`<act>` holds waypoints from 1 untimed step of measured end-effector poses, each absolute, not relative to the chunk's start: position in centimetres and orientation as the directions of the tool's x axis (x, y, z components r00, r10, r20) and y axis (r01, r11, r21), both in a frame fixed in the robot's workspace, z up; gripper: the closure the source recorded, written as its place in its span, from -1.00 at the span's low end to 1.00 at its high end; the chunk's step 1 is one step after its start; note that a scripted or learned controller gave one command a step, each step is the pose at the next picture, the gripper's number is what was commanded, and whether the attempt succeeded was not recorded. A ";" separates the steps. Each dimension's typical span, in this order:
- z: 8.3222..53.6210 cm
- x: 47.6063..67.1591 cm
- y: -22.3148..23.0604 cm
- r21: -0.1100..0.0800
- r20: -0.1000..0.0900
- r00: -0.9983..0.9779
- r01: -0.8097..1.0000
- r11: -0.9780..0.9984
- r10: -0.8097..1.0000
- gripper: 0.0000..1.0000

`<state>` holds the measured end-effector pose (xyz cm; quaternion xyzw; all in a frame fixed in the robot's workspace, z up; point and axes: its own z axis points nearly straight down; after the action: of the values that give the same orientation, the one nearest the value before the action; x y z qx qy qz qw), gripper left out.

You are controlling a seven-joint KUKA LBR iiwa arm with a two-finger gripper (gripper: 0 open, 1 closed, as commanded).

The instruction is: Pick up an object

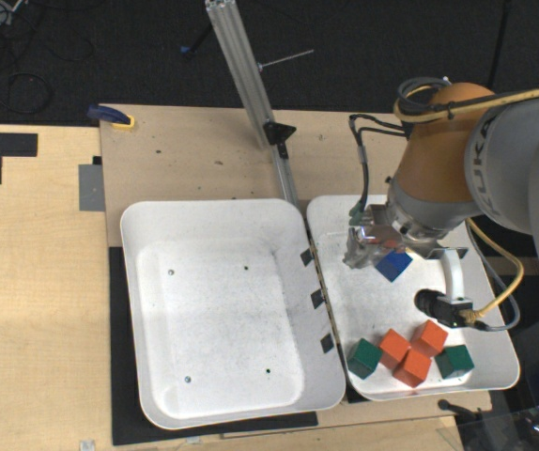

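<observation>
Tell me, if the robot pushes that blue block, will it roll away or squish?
Probably neither. The blue block looks like a cube with flat faces and sharp corners, so it should slide or tip, not roll. It keeps crisp edges like the orange blocks nearby, so it is likely stiff. It looks small beside the gripper, so probably light.

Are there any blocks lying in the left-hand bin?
No: the left bin shows bare white floor, while the blue block and the orange and green blocks all sit in the right bin.
</observation>
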<state>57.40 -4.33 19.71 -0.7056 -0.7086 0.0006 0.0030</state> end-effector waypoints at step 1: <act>20.9 57.6 1.7 -0.002 0.001 -0.004 1.000 0.004 1.000 1.00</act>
<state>57.60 1.71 20.87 -0.7058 -0.7085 0.0003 0.0007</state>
